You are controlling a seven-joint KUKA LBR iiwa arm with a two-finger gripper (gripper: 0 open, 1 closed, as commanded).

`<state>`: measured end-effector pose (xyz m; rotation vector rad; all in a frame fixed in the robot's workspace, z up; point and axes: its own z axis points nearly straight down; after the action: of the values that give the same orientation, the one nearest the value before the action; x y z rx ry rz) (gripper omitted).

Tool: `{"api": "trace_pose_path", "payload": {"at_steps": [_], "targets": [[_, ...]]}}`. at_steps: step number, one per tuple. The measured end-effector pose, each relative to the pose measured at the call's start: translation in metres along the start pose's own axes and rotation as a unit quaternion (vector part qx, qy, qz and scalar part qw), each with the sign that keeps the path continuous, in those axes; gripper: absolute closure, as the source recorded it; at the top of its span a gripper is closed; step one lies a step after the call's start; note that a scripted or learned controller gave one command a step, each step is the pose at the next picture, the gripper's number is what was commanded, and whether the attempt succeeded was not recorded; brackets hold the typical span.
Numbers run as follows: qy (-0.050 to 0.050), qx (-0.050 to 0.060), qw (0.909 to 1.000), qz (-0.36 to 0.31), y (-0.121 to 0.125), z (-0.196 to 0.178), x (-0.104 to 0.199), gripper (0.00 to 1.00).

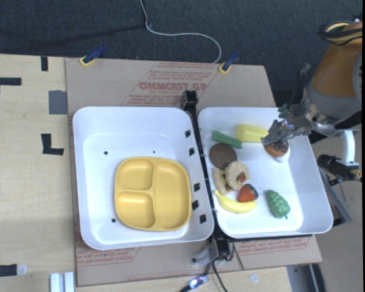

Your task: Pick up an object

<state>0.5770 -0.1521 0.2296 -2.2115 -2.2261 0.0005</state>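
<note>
Nearest the camera, a yellow divided plate (152,193) is seen in the left bin (85,126), while the toy foods are gathered in the right bin (310,205). At two o'clock in that bin the gripper (276,140) is lowered onto a small orange-and-white object (278,151). Whether the object is clasped cannot be told, perhaps only touched; lifting is judged still undone.
</note>
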Motion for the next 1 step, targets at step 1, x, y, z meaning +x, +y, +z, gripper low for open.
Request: {"api": "trace_pose_path", "payload": {"at_steps": [1], "targets": [[-0.001, 0.0, 1.0, 0.0, 0.0372, -0.0053, 0.0362, 1.0]]}}
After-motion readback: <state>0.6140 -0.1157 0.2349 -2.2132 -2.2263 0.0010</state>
